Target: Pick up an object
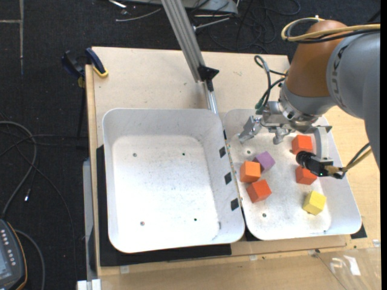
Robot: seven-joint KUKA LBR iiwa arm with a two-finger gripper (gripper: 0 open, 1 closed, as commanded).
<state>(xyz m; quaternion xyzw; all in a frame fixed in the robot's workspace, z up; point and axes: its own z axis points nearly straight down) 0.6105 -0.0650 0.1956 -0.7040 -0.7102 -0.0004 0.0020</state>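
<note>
Hovering spread and empty over the right bin (pixel 338 222), the gripper (pixel 264 130) is kept above the purple block (pixel 265 160) and orange blocks (pixel 250 171), nothing yet being held

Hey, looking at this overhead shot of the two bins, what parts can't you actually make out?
- Gripper, camera view: the wrist above hides much of it, so its grip state is unclear.
- Orange block at the back of the right bin: partly covered by the gripper assembly.
- Red block: a black part of the arm overlaps its top.
- Arm: cut off by the right edge.
- Dark device on the floor: cut off at the lower left corner.
</note>
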